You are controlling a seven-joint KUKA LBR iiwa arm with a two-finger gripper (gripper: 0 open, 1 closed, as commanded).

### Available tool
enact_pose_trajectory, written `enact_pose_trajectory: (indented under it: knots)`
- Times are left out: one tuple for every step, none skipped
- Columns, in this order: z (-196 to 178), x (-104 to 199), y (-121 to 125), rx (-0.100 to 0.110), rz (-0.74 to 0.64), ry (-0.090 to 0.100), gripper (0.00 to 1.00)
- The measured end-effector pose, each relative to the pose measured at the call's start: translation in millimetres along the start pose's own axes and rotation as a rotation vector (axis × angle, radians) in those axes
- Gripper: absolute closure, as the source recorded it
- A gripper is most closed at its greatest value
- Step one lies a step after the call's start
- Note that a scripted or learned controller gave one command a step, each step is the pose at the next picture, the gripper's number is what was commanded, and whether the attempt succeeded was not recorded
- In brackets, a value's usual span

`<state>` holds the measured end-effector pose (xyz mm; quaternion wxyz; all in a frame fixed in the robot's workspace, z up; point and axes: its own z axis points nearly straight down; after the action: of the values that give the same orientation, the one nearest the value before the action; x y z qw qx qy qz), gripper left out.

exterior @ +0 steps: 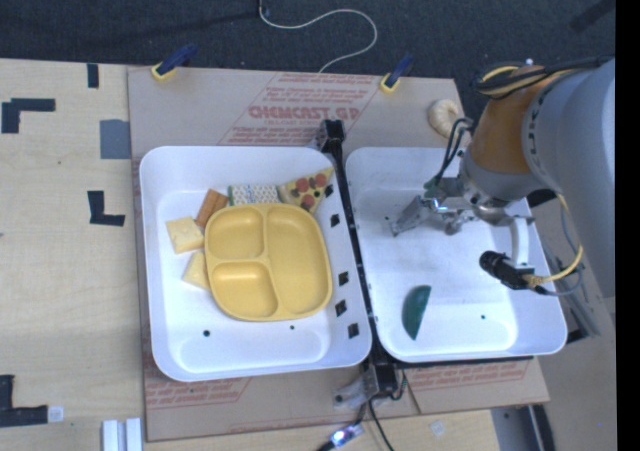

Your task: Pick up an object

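Dark carpet runs across the top of the camera view, with a thin white cable (pixel 320 24) looping over it, and below it lies a pale wooden bench (pixel 60 269) marked with dark shapes. On the bench sits a brown cardboard sheet (pixel 290 109) with red printing, clipped at its upper edge by two blue-and-yellow clamps (pixel 175 61). On the cardboard rest two shallow white bins, the left bin (pixel 165 339) and the right bin (pixel 530 334), touching along a black divider strip (pixel 345 239).

A yellow divided plate (pixel 268 261) fills the middle of the left bin, slightly tilted in its outline. Tucked against the plate's left rim are pale yellow cracker-like pieces (pixel 186 235) and a brown piece (pixel 210 206); along the plate's upper rim lie a patterned strip (pixel 252 195) and a colourful slice-shaped toy (pixel 308 189).

In the right bin, a small dark green object (pixel 416 310) lies on the floor towards the lower wall, apart from everything else. The grey arm (pixel 560 139) with its orange band (pixel 500 134) reaches over the bin's upper right, and the gripper (pixel 400 224) hangs above the bin floor, up and slightly left of the green object, well clear of it. Whether its tips are spread or closed cannot be told; nothing shows between them. A beige rounded object (pixel 443 117) lies on the cardboard just beyond the right bin's upper wall.
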<state>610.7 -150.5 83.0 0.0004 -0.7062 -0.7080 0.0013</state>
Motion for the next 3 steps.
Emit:
enact_pose_trajectory:
  knots:
    - [-12.3,0.1,0.9,-0.003,-0.001,-0.001,1.00]
    - [-62.6,-6.0,9.1,-0.004,0.002,0.001,1.00]
    - [-105.0,-4.7,5.7,-0.004,0.001,0.001,1.00]
